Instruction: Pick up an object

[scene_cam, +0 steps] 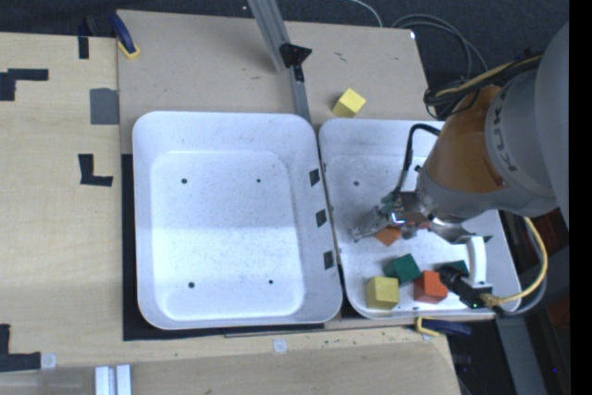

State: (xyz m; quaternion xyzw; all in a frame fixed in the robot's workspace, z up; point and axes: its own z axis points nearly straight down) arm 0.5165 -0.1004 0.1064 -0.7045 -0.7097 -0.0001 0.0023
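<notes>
Right bin (370, 143), arm (472, 153) reaching across.

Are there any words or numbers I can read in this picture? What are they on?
"KU": dark letters running up the grey arm, beside its orange band; the rest of the word is cut off and blurry.

No words, numbers or signs can be read on the white bins, the yellow block on the bench, or the green block.
</notes>
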